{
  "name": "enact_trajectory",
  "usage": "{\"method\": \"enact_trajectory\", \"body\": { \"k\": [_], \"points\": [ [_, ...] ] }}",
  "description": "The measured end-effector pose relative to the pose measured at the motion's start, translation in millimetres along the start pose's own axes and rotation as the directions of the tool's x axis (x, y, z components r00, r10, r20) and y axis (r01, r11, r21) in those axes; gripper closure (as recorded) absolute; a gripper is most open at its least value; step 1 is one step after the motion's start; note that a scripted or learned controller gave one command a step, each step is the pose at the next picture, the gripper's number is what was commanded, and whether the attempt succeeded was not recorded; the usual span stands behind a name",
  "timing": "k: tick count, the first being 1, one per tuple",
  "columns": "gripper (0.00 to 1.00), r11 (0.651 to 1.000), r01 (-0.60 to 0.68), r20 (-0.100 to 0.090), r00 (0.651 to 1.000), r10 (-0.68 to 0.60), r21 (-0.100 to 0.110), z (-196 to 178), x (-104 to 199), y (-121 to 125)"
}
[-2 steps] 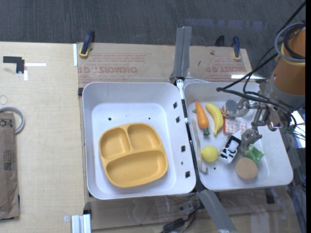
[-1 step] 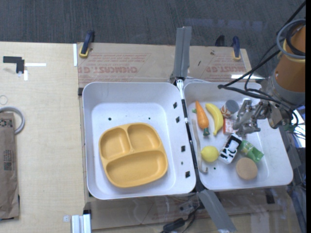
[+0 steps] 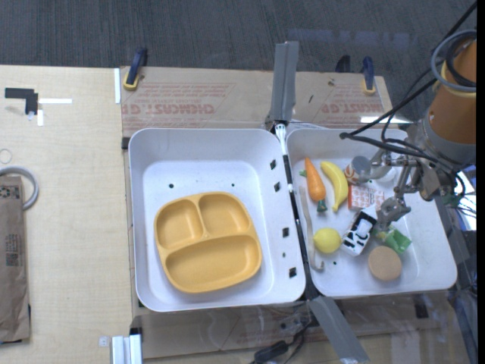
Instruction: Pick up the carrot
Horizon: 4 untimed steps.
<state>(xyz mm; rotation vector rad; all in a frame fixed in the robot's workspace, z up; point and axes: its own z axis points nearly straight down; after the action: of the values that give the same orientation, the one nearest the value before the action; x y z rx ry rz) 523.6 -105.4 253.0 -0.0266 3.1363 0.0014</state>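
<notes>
The carrot (image 3: 314, 180) lies in the right bin (image 3: 424, 279), close to its left wall and toward the far edge, with a banana (image 3: 336, 184) just beside it on the right. A lemon (image 3: 326, 240) sits nearer the front edge. The gripper (image 3: 377, 189) hangs over the middle of that bin, well apart from the carrot, its metal fingers (image 3: 390, 209) spread with nothing between them (a small red-and-white packet (image 3: 362, 196) lies underneath). The left bin (image 3: 151, 158) carries a yellow divided plate (image 3: 208, 241).
</notes>
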Motion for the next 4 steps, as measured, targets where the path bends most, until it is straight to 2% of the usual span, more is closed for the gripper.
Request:
{"method": "enact_trajectory", "body": {
  "k": [1,2,3,4],
  "points": [
    [0.00,0.950,0.313,0.001,0.950,-0.313,0.001,-91,-69,-14],
    [0.00,0.844,0.537,-0.003,0.844,-0.537,-0.003,-14,-3,11],
    [0.00,0.743,0.669,0.000,0.743,-0.669,-0.001,-94,-10,-2],
    [0.00,0.497,0.867,-0.002,0.497,-0.868,-0.006,-13,34,-4]
  ]
}}
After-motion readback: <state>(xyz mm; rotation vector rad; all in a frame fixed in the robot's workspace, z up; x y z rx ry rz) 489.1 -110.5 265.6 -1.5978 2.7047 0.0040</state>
